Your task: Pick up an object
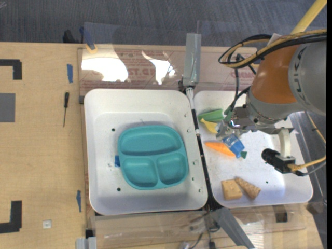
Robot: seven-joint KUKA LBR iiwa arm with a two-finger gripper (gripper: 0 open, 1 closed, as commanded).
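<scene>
Several small objects are crowded under the claw (230, 134) in the right bin (298, 191): a blue piece (236, 146), an orange carrot-like piece (220, 148) touching it, and green and yellow pieces (211, 118) just beyond. Whether the claw is released or clenched cannot be told. Two pieces could be caught together, or one nudged aside, because they lie so close. Partial white lettering is seen on the arm (298, 74); it cannot be read.

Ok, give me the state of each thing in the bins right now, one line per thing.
Teal divided plate: flat, upright, in left bin.
Orange carrot: lying flat, right bin.
Green and yellow piece: lying beside the gripper.
Two tan chunks: lying touching.
Blue item: under the gripper.
</scene>
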